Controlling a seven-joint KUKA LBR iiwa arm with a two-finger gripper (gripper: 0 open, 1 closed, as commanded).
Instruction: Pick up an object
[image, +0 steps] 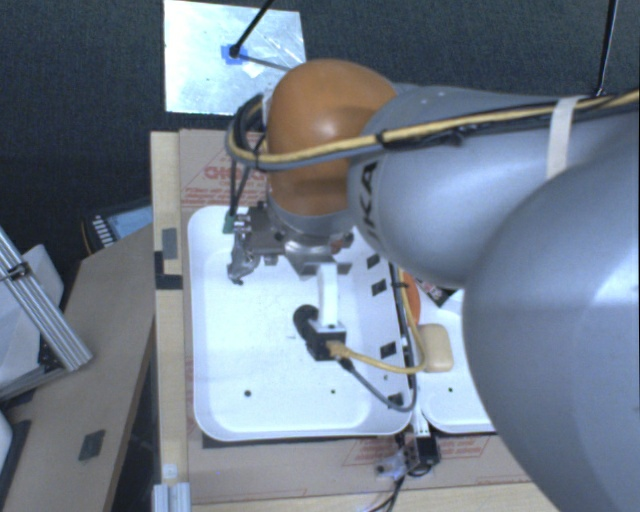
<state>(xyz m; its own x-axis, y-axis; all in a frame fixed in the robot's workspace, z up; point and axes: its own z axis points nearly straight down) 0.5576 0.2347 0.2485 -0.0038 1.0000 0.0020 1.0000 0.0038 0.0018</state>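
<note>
Nothing is picked up yet, as far as shows. The tool hangs low over the far left part of the left shallow white bin; I cannot tell whether it is wide or narrow. The tan rounded block lies at the left edge of the right shallow white bin, well apart from the tool. Its long axis seems to run near to far. The whole grasp is left to do.

One fixed camera looks down at a slant on the brown counter, near enough that the left shallow white plastic bin sits centre frame. The grey robot arm, entering from the right, looms close over the right white bin.
</note>
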